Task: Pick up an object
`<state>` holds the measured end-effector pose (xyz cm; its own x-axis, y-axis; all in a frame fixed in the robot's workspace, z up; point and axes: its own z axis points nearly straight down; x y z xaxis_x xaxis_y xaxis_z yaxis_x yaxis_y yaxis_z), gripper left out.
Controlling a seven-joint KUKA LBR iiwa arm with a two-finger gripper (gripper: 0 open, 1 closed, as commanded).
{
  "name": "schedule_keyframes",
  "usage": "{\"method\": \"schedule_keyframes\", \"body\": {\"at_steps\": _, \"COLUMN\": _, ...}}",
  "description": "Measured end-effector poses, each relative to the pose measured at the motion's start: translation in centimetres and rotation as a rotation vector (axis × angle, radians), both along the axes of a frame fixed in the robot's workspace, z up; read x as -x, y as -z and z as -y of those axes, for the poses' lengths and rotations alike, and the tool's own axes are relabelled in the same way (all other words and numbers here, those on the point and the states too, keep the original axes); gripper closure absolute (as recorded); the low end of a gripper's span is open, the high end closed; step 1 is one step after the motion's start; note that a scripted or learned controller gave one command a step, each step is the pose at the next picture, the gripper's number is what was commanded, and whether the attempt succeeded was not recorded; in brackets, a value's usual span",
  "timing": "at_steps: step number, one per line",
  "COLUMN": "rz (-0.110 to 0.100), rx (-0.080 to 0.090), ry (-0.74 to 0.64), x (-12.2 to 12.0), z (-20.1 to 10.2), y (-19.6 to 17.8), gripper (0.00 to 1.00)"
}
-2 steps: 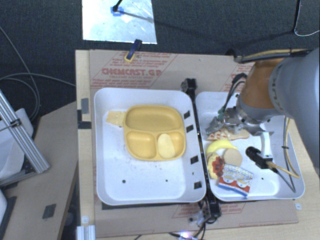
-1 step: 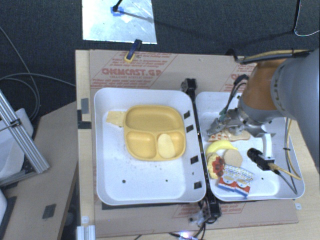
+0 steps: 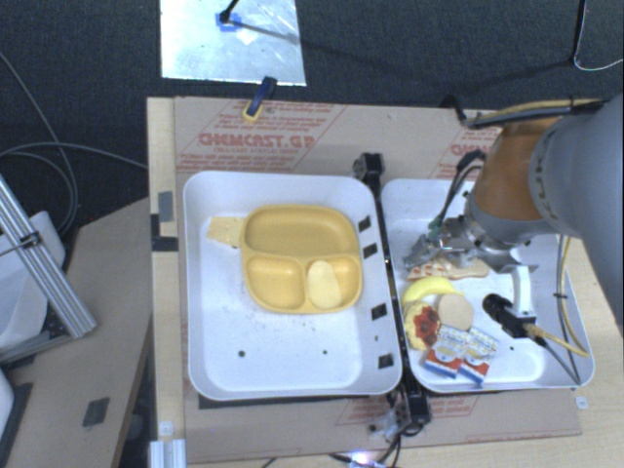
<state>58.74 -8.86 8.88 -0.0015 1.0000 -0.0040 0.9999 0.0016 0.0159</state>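
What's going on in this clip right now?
The KUKA arm reaches into the right bin, its gripper low over the clutter there: a banana, a round bun-like piece and small packets. Nothing is visibly held. The left bin holds a yellow divided tray.

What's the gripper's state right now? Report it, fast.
Gripper: low in the right bin, above the banana; open or shut cannot be told, and no object is visibly held.

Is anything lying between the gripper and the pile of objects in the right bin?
Nothing visible. The gripper sits low in the right bin, just above the banana, with the round cracker and the packets beyond. No object lies between them.
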Motion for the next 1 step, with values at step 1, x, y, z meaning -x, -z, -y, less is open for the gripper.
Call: {"method": "schedule_keyframes", "body": {"at_steps": 1, "rz": 0.010, "rx": 0.002, "ry": 0.001, "x": -0.32, "z": 0.10, "y": -1.46, "gripper": 1.00}}
